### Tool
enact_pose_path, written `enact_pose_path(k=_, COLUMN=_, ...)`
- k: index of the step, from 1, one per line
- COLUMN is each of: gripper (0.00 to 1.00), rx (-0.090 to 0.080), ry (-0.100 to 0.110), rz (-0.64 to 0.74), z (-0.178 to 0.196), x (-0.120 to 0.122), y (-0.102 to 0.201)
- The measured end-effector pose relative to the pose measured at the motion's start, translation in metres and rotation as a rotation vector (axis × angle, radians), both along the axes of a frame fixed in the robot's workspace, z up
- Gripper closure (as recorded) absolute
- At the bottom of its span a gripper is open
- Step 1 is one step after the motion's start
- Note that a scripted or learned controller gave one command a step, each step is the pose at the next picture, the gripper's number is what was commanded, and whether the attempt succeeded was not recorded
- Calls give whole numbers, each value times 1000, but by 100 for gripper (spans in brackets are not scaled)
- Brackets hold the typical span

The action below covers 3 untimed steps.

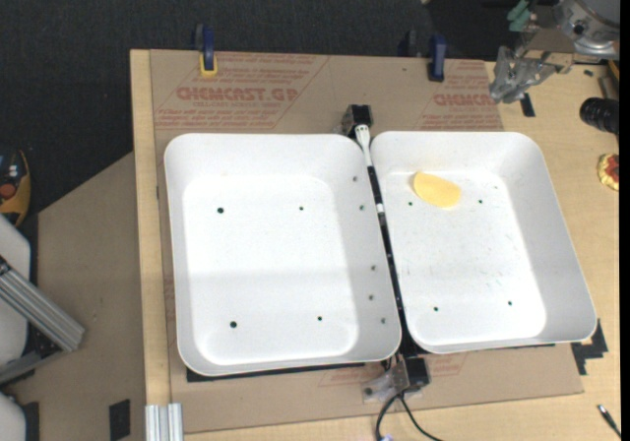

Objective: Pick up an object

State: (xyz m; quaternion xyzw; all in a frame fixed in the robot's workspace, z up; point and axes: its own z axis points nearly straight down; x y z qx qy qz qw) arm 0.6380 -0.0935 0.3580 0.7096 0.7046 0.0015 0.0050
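Hovering at the upper right of the camera view, beyond the far rim of the right bin (551, 232), over the brown board (295, 85) covering the surface. Showing grey metal fingers (516, 75) pointing down, slightly apart by the look of it, though too small and cluttered to tell for certain. Holding nothing visible between them; touching neither bin nor object. Hanging well apart from the yellow object (436, 189), a flattish rounded piece lying in the right bin, near its far end and somewhat toward the left wall. Sitting just beside the right bin, the left bin (197, 232), both white and shallow, meeting along a dark central seam. Clamping the far edge of the board, two blue clamps (205, 47), one toward the left and one nearer the fingers. Trailing off the near edge, a black cable (394, 419).
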Motion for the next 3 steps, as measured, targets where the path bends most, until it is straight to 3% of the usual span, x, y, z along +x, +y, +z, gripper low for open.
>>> enact_pose_path(k=1, gripper=100, rx=8, ry=16, rz=15, z=-48, x=-28, y=93)
enact_pose_path(k=3, gripper=100, rx=6, ry=12, rz=7, z=-36, x=-45, y=79)
